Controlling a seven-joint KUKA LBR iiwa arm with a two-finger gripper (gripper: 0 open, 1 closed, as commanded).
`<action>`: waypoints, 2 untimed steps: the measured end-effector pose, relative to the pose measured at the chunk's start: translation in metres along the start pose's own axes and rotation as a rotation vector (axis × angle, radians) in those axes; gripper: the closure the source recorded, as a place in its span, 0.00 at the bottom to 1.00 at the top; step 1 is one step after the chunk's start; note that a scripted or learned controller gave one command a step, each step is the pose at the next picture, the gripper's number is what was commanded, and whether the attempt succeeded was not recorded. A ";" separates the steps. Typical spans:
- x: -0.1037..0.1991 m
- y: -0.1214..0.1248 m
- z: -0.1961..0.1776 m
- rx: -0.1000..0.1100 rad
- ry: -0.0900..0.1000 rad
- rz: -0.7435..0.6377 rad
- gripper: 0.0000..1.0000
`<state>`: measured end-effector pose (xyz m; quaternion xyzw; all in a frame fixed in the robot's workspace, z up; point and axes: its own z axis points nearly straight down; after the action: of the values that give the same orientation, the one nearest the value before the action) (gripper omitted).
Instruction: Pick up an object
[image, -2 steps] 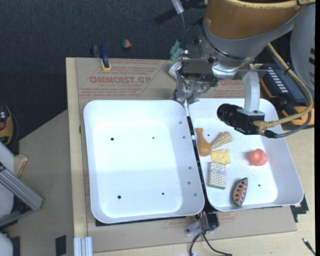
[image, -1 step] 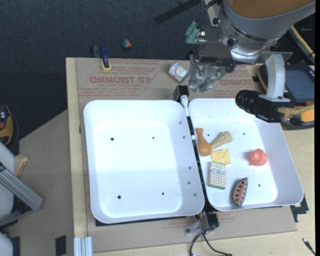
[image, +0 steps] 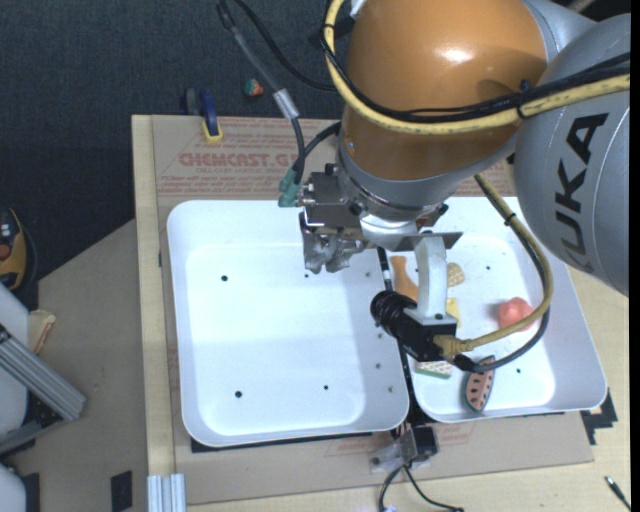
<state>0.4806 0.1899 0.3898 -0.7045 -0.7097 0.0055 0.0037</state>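
My gripper hangs below the big orange wrist band, over the far right corner of the left bin, close to the divide between the bins. I see no object under it or in it. The loose objects lie in the right bin: a pink lump, a brown and grey oval piece near the front rim, an orange strip, a beige waffled piece and a small green-edged piece. The arm hides part of that bin.
A black cable fitting with a yellow cable dangles from the arm over the bins' shared rim. Both bins rest on a brown board. A blue and yellow clamp sits at its far edge.
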 end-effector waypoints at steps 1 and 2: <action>0.037 -0.002 0.074 -0.003 -0.001 0.004 1.00; 0.035 -0.001 -0.010 -0.022 0.007 0.006 1.00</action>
<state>0.4799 0.2246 0.3994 -0.7067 -0.7075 -0.0049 -0.0015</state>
